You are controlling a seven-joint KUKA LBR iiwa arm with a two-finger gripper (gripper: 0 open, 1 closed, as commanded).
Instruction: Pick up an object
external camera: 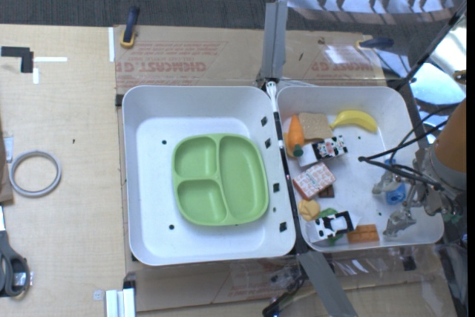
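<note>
Jaws (397,223) low over the right bin's (386,96) near-right corner, at the rim; whether apart or together cannot be told. Candidate objects lie along that bin's left side: banana (355,119), carrot (295,131), bread slice (315,125), two black-and-white cow toys (331,148), patterned block (314,180). Left bin (141,182) holds a green divided plate (221,180). Tape roll (33,173) sits on the tabletop (56,249).

Green divided plate (220,179) sat in white left bin (141,159). Right bin (386,96) white: yellow banana (355,119), orange carrot (295,131), black-and-white cow-patterned toy (329,148), pink-checked block (314,179).
</note>
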